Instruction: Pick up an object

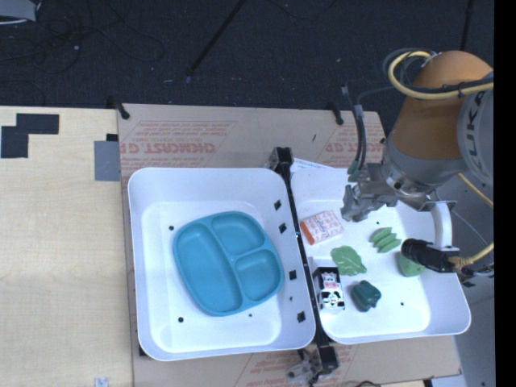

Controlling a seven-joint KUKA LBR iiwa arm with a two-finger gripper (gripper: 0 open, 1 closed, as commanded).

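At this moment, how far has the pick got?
Nothing looks picked yet. The gripper hangs over the right bin, near the orange-and-white packet; no object visibly between its fingers. The packet, green leaf piece and dark green block lie in the bin. Grasping and lifting remain.

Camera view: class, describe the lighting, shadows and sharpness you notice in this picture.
Camera view: even, bright light on both white bins, whose walls look nearly washed out; the floor behind stays dark; the blue tray casts only a soft shadow; the gripper looks slightly blurred.

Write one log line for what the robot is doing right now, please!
stage: reaching | gripper: over right bin, above orange-and-white packet | held: nothing seen | blue tray: left bin
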